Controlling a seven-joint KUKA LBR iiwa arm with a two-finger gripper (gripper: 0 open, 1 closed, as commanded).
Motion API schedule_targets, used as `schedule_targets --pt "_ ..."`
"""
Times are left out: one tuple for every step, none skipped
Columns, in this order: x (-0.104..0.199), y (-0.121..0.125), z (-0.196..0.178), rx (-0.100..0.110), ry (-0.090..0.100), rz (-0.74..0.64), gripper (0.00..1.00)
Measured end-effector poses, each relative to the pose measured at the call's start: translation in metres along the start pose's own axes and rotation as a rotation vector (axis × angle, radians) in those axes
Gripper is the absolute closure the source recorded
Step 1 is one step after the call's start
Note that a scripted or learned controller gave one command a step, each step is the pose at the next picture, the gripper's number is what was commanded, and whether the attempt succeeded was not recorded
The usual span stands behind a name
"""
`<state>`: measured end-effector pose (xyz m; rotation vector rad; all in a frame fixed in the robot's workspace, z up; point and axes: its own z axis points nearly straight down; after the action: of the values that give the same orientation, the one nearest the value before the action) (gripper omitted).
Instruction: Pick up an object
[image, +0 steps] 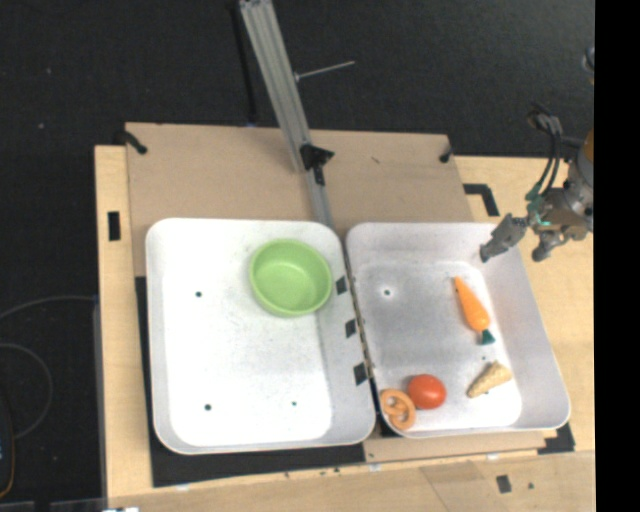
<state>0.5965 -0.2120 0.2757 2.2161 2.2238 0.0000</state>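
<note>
In the right bin (420, 262) lie an orange carrot (471, 305) with a small green tip, a red tomato (427, 391), a round orange slice (397, 408) at the front left corner, and a tan wedge-shaped piece (489, 379). A green bowl (291, 277) sits in the left bin (200, 350) near its back right. My gripper (524, 240) hangs over the right bin's back right corner, well behind the carrot. Its two fingers stand spread apart with nothing between them.
A slanted metal bar (283, 95) runs from the top of the view down to the gap between the bins. Brown cardboard (380, 175) lies behind the bins. The bench's right edge is close to the gripper.
</note>
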Motion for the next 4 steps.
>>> schedule_targets --pt "0.0 0.0 0.0 0.0 -0.001 0.0 0.0" --pt "0.003 -0.003 0.062 0.006 0.0 0.003 0.0" --pt "0.012 -0.004 0.115 0.006 0.001 0.002 0.0" --pt "0.011 -0.004 0.165 0.001 0.0 0.005 0.0"
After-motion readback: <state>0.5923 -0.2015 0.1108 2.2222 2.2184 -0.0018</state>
